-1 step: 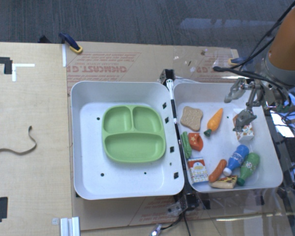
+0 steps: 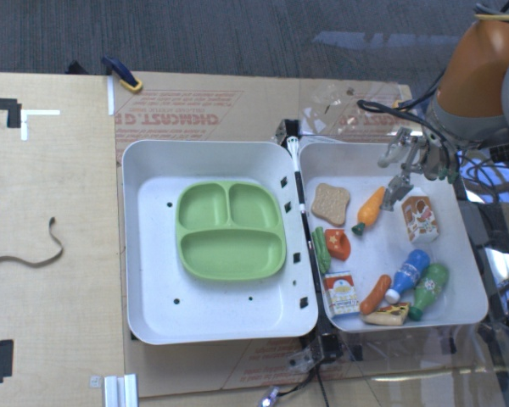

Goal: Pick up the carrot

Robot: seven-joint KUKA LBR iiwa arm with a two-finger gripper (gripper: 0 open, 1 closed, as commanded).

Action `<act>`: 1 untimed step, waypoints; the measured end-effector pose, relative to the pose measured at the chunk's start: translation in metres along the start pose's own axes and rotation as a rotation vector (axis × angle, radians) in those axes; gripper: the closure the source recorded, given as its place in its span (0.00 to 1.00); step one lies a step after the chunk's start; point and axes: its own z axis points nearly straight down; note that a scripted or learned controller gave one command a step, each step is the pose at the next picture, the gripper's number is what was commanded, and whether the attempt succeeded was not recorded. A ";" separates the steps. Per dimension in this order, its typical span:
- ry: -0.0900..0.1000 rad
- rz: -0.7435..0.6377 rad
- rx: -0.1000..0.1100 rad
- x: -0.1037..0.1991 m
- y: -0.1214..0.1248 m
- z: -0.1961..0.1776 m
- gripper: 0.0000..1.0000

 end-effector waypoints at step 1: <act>0.000 -0.017 -0.001 0.009 0.029 0.073 0.00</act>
